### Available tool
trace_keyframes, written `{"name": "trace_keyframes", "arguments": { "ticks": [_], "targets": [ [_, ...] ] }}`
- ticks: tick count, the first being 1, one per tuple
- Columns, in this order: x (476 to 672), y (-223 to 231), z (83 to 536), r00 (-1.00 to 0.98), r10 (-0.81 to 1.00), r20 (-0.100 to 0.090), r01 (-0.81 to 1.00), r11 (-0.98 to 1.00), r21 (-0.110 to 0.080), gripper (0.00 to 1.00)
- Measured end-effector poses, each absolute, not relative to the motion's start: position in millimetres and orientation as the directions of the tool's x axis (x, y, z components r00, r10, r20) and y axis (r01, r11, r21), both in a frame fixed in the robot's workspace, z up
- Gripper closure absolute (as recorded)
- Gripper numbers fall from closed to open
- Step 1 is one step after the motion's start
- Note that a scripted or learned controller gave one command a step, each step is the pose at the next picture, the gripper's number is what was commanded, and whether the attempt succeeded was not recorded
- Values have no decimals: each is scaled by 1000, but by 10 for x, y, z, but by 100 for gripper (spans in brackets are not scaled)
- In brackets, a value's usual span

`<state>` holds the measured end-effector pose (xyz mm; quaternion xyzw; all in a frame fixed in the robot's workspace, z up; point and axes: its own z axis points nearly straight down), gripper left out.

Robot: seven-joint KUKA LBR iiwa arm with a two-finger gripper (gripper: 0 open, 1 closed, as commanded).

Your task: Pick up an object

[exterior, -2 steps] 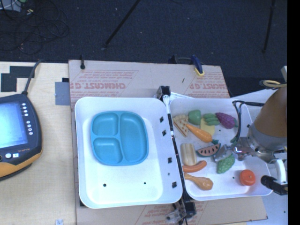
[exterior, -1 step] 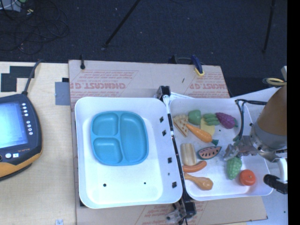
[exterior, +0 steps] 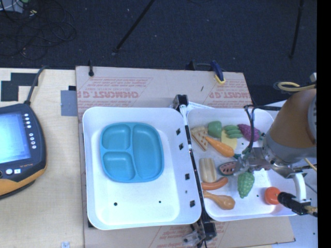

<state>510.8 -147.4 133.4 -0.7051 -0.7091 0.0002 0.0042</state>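
**Though Low and Close, Not Yet Lifting**

Though reaching well into the right bin (exterior: pixel 258 206), shows no lift so far. Hangs with the gripper (exterior: pixel 247 161) just below and right of the carrot (exterior: pixel 220 146), low among the toys. Cannot tell whether spread, closed, or clamped on anything: too dark and too small at the tip to read. Cannot tell either whether touching the watermelon slice (exterior: pixel 227 168), just below the carrot, or merely beside it.

Judged from that: approach largely done, grasp unconfirmed, lift and carry left to do.

Likeliest targets, by nearness to the tip:
- watermelon slice, right under the carrot;
- green fruit (exterior: pixel 245 184), below and right of the carrot, lying flat on the bin floor.

Others lying untouched on the floor:
- sausage (exterior: pixel 214 183) and squash (exterior: pixel 220 200), both below the carrot, squash the farther;
- tomato (exterior: pixel 272 195), well to the lower right of the carrot;
- grapes (exterior: pixel 250 132), up and right of the carrot;
- pepper (exterior: pixel 214 128), just above the carrot.

Nothing raised clear of the floor anywhere around the carrot. Far left of the carrot, across the divider, left bin (exterior: pixel 129 203) holding a blue tray (exterior: pixel 132 152), with no toy on it.
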Motion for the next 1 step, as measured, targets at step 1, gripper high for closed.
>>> {"name": "trace_keyframes", "arguments": {
  "ticks": [1],
  "targets": [
    [5160,-969,2141,-7,1000,2,1000,7,0,100]
  ]
}}
